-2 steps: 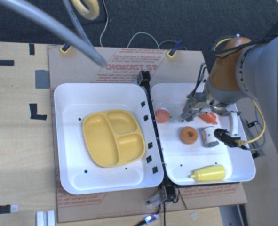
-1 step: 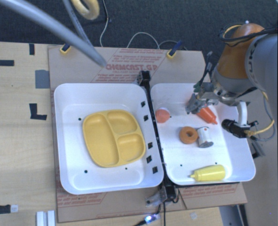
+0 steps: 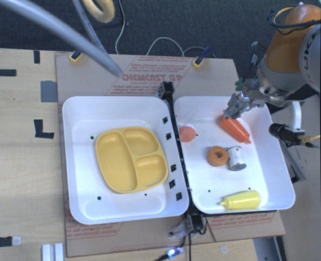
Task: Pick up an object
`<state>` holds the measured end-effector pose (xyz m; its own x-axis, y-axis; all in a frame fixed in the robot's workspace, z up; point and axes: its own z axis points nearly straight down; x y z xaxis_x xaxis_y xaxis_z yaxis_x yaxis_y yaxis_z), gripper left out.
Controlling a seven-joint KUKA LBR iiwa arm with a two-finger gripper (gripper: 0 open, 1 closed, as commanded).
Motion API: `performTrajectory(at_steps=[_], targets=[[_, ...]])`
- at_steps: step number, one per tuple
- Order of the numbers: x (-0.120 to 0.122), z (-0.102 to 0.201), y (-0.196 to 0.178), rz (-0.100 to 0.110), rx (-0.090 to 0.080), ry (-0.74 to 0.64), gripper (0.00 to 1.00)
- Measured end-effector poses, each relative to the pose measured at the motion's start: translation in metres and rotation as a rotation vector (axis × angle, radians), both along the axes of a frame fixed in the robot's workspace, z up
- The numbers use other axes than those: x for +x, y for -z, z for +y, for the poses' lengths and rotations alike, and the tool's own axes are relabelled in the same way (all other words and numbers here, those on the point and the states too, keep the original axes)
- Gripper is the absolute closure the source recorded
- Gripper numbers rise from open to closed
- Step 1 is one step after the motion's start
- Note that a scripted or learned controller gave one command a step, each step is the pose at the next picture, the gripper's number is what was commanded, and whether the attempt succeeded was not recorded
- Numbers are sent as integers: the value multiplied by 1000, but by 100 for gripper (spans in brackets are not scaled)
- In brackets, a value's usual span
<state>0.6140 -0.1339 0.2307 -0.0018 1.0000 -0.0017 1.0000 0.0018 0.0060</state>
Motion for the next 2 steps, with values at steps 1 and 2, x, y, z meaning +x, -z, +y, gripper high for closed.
performTrajectory(at_steps=[1,2], targets=[[1,0,-39,2,1,0,100],[-3,63,-28,8,3,-5,100]])
